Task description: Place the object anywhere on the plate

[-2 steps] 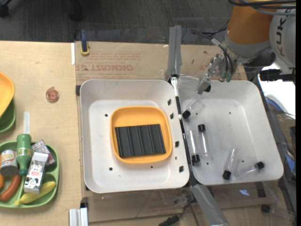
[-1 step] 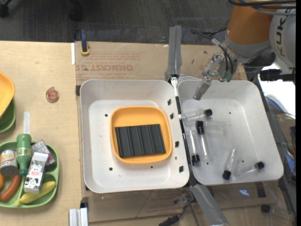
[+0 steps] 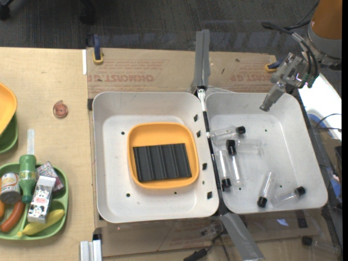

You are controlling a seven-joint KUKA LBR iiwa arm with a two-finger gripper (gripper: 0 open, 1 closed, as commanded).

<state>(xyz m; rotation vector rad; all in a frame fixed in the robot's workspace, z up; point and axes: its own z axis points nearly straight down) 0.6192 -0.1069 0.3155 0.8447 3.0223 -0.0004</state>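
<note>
Partly cut off, the arm (image 3: 326, 15) leaves its hand (image 3: 270, 101) blurred.

The arm (image 3: 329, 10) and a yellow bowl (image 3: 5, 110) are cut by the edges

My gripper (image 3: 270, 100) hangs over the right bin's (image 3: 310, 162) far edge. Clear vials (image 3: 231, 165) with black caps lie scattered below. In the left bin (image 3: 109, 162) sits the orange plate (image 3: 162, 154).
</note>
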